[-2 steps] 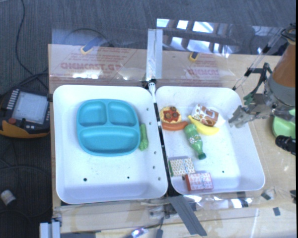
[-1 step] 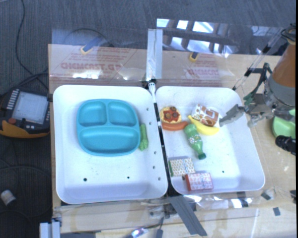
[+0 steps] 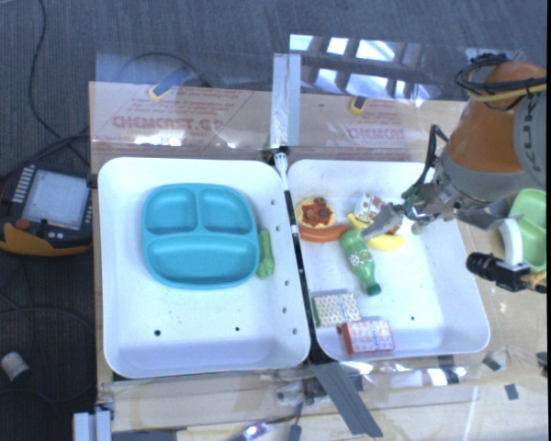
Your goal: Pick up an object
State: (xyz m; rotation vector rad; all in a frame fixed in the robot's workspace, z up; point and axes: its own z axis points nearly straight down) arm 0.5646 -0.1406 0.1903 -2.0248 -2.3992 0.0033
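Observation:
My gripper hangs low over the upper middle of the right bin, at the end of the grey and orange arm. Right beneath it lie a yellow banana and the top of a green bottle. A small red and white toy lies just behind the gripper. To its left are a round pizza toy and an orange sausage. A patterned box and a red box lie near the bin's front wall.
The left bin holds a blue divided plate and a thin green vegetable by the shared wall. A control pendant lies on the floor at the left. A green and white object sits past the right bin's edge.

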